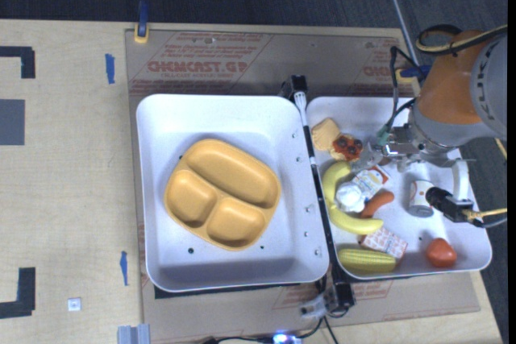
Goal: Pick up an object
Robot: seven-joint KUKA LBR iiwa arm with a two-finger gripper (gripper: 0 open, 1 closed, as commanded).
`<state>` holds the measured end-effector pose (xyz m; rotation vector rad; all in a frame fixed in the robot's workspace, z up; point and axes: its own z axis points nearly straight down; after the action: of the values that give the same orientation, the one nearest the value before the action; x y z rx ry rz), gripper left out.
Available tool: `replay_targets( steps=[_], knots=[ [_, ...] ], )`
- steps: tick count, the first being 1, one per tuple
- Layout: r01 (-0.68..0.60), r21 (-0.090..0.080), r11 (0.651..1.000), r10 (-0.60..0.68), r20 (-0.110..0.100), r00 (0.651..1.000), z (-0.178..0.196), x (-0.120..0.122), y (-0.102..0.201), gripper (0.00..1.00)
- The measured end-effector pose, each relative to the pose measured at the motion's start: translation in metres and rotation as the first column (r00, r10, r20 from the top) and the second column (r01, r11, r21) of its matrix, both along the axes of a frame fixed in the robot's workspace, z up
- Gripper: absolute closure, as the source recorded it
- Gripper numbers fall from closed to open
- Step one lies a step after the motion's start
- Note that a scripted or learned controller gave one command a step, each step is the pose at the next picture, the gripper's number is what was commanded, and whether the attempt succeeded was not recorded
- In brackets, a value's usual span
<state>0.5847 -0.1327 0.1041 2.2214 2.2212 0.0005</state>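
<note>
The right bin [476, 254] holds several small things. Along its left side lies a banana [345, 213], with a white packet [359, 188] and a red sausage [377, 205] resting against it. A yellow wedge [325, 134] and a red and dark toy [347, 146] sit at the back left. A small can [419, 197] lies mid-bin, a red tomato [440, 252] at the front right, and a corn cob [367, 259] and a red-and-white packet [385, 241] at the front. My gripper [390, 147] hangs low over the bin's back middle, just right of the red toy.
In the left bin [153, 125] sits a yellow three-part plate [222, 192]. A black divider [310, 165] runs between the two bins. The arm's orange band [447, 89] crosses the right bin's back right corner.
</note>
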Motion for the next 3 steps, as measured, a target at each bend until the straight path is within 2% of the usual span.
replay_targets(
  steps=[1, 2, 3],
  knots=[
    [0.000, 0.000, 1.000, 0.000, 0.003, 1.000, -0.018, -0.053, 0.022, 0.00],
    [0.002, -0.003, 1.000, -0.002, 0.010, 1.000, -0.007, -0.051, 0.021, 1.00],
    [0.001, -0.003, 1.000, -0.001, 0.010, 1.000, -0.007, -0.051, 0.021, 0.00]
  ],
)
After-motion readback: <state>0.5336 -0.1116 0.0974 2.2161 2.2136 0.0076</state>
